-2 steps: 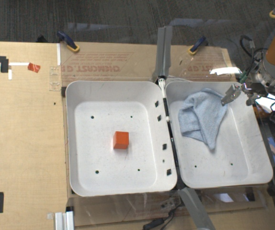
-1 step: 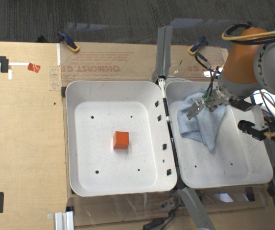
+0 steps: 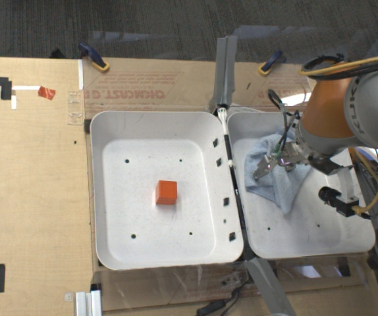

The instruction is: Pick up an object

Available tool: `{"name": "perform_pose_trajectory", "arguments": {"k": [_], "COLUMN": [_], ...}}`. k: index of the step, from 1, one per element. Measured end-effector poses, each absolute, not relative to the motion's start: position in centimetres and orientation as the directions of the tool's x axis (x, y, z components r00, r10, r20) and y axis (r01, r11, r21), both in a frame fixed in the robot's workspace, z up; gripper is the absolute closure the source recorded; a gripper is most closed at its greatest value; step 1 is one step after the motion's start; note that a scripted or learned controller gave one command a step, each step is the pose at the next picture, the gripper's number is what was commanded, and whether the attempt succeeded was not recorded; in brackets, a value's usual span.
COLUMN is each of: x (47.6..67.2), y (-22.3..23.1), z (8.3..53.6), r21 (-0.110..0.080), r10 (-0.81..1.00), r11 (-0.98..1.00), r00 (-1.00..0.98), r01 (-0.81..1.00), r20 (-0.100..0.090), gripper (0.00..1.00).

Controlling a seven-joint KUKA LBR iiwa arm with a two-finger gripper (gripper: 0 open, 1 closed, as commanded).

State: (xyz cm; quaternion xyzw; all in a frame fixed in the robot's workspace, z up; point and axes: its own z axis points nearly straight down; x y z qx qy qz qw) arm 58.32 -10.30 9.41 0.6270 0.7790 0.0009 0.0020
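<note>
A pale blue-grey cloth (image 3: 278, 180) lies crumpled in the left half of the right bin (image 3: 321, 239). My gripper (image 3: 267, 166) is low over the cloth's upper part, reaching in from the right, and seems to touch its folds. An orange-red cube (image 3: 166, 193) sits alone near the middle of the left bin (image 3: 116, 176), far from the gripper.
The arm's orange band (image 3: 327, 114) and grey wrist hang over the right bin's far right side, with black cable fittings (image 3: 337, 201) below them. A divider with black clips (image 3: 228, 170) separates the bins. Clamps (image 3: 94, 56) hold cardboard behind the bins.
</note>
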Motion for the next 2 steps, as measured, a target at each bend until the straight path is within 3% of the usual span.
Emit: {"name": "perform_pose_trajectory", "arguments": {"k": [1,2], "x": [58.4,53.8], "y": [-10.5,-10.2], "z": [10.4,21.1], "r21": [0.005,-0.003], "r10": [0.978,0.974], "r11": [0.21,-0.226], "r00": [-0.21,0.226], "r01": [0.978,0.974], "r20": [-0.004,-0.002], "gripper": [1.0,1.0]}}
